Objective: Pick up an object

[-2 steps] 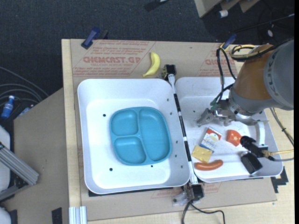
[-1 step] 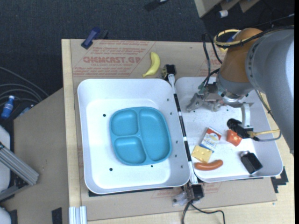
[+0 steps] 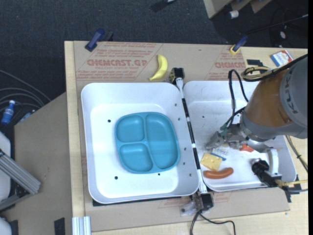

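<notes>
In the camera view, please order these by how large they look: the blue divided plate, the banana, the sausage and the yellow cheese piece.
1. blue divided plate, by far the largest
2. banana and sausage: look alike, not ranked
3. yellow cheese piece, the smallest

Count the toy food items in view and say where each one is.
3. A banana lies on the bench behind the bins. A cheese slice and a sausage lie in the right bin, near its front. The arm may hide others.

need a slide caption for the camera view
KUKA arm's claw low in the right bin above cheese and sausage; blue plate in left bin.
</notes>
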Controlling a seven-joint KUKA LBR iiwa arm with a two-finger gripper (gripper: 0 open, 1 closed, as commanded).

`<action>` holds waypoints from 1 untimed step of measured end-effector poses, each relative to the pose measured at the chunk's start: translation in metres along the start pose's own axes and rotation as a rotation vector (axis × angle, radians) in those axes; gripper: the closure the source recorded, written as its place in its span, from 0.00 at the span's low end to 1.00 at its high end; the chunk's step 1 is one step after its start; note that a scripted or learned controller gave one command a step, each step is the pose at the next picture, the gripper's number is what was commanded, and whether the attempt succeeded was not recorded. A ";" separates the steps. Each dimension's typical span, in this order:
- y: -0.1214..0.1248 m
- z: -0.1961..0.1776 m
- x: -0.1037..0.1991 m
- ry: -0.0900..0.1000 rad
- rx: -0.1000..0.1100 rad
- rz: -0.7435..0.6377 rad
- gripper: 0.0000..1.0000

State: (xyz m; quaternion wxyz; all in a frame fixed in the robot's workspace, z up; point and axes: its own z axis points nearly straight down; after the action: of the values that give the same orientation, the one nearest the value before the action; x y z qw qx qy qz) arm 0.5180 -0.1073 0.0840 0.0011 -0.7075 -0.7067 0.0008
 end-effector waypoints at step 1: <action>0.000 -0.010 0.001 0.000 -0.002 0.000 1.00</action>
State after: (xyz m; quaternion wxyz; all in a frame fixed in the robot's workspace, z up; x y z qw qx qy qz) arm 0.5186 -0.1067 0.0939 0.0004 -0.7074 -0.7068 0.0000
